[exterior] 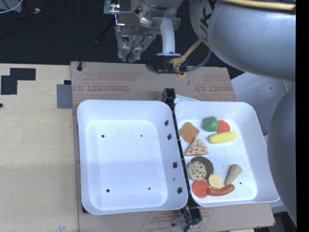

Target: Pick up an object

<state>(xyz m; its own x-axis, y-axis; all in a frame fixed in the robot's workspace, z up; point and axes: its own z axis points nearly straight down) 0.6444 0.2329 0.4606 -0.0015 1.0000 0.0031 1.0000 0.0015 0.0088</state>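
Observation:
The right bin [248,115] holds several toy foods: a toast slice [189,132], a pizza wedge [196,148], a green pepper [209,123] beside a red piece [223,126], a corn cob [222,137], a cookie [198,168], an ice-cream cone [233,173], a tomato [200,188] and a sausage [220,191]. My gripper [131,55] hangs high above the bench's far edge, beyond the left bin, well away from all the food. Nothing shows between its fingers.
The left bin [89,129] lies next to the right one, joined by a black divider [175,149]. Both rest on a cardboard sheet [101,83] on a wooden bench. The grey arm [251,28] spans the upper right.

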